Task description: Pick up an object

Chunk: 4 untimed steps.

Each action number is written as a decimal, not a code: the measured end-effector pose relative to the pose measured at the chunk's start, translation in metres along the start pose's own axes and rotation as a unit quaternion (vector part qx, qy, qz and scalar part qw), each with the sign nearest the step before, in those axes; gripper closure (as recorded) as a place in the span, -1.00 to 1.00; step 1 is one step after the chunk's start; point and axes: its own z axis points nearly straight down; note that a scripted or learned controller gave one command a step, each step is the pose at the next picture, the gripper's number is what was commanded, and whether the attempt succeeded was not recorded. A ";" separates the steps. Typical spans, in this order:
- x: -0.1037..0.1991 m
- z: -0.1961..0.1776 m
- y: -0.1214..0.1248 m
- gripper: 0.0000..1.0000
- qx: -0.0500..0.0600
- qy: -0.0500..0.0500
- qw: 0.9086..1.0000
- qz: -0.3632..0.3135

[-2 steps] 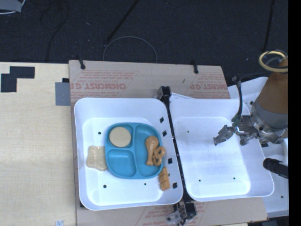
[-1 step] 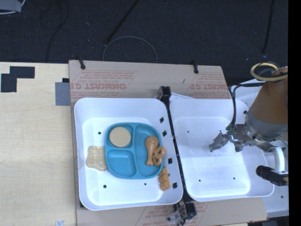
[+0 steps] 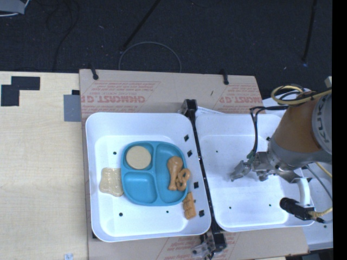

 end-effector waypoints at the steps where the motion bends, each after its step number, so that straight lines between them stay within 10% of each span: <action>1: -0.002 -0.013 0.000 1.00 -0.001 0.000 1.000 0.003; 4: -0.002 -0.168 -0.014 1.00 -0.004 -0.002 1.000 -0.001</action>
